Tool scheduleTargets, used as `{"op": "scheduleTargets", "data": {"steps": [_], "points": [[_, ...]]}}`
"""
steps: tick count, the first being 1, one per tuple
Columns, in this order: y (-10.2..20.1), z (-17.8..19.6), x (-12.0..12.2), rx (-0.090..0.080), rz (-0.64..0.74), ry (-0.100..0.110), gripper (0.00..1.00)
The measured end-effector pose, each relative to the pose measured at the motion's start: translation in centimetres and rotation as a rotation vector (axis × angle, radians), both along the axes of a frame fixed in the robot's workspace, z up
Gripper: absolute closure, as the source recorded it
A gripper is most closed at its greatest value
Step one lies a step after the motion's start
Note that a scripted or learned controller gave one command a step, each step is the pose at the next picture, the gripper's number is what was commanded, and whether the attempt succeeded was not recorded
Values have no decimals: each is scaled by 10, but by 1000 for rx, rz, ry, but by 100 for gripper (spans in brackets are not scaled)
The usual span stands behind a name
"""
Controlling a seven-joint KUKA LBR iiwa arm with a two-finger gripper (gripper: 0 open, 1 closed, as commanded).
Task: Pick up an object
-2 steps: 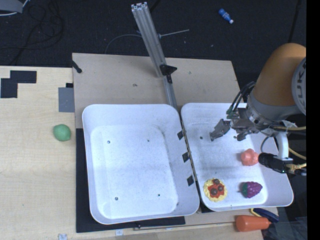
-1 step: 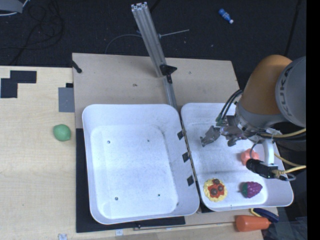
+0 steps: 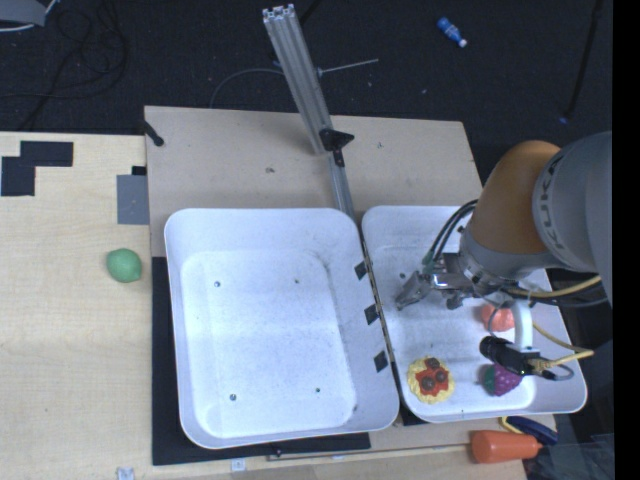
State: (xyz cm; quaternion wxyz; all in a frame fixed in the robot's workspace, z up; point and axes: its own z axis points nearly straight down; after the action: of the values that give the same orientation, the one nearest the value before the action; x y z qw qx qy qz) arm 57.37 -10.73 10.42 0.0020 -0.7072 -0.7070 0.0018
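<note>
Bench (image 3: 250,168): pale board, carrying two shallow white bins side by side.

Left bin (image 3: 200,238): the larger, white, speckled floor bare in the middle.

Right bin (image 3: 390,228): white, touching the left bin along a seam with three small black clips. All the loose items inside lie toward its near end.

Arm (image 3: 570,208): grey, orange band above the wrist, reaching in from the right over the right bin.

Metal rail (image 3: 300,78): ribbed, slanting from the dark floor down to the bins' far edge.

Gripper (image 3: 412,293): low over the right bin's floor near the seam, pointing left. Its fingers sit close together with nothing visible between them (whether fully closed cannot be told at this size).

Orange object (image 3: 500,446): on the bench edge in front of the right bin, outside it.

Yellow round toy (image 3: 430,380): red and dark spots on top, at the right bin's near edge, apart from the gripper.

Green ball (image 3: 124,265): on the light wooden surface left of the bins, well apart.

Purple object (image 3: 502,381): near corner of the right bin, just beside a black piece.

Orange-pink object (image 3: 497,317): right bin, partly hidden under the wrist cables.
</note>
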Motion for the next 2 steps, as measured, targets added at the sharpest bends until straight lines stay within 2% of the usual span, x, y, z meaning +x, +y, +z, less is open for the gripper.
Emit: {"op": "scheduleTargets", "data": {"steps": [1, 2], "points": [[0, -13, 0, -1, 1, -6, 0], [-1, -1, 1, -1, -2, -9, 100]]}}
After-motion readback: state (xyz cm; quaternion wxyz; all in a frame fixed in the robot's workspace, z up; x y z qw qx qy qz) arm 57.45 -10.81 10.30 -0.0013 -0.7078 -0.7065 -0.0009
